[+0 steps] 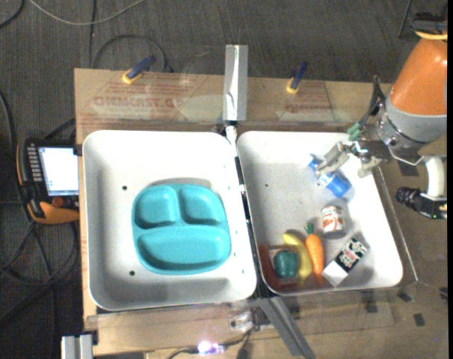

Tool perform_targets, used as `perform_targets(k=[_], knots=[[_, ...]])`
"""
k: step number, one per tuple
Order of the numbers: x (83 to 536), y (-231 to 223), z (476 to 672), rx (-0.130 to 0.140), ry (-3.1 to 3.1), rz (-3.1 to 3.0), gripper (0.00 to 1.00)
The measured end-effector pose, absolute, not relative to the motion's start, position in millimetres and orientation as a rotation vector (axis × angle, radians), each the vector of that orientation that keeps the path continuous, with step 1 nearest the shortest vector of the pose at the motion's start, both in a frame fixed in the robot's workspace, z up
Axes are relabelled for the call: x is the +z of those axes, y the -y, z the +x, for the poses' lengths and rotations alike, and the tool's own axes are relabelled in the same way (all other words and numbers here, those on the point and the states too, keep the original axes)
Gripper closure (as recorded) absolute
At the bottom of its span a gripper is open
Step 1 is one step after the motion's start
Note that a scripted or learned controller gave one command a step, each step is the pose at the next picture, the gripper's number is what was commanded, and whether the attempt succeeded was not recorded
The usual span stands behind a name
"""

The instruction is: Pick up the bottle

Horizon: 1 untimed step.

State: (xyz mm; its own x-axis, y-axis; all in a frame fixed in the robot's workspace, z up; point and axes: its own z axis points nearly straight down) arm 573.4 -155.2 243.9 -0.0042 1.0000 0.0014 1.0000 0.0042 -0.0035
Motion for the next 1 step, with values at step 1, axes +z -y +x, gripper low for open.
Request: perform_targets(k=[1], knots=[[254.7,170.1,537.2,0.002,2.159,-2.277,0.0]])
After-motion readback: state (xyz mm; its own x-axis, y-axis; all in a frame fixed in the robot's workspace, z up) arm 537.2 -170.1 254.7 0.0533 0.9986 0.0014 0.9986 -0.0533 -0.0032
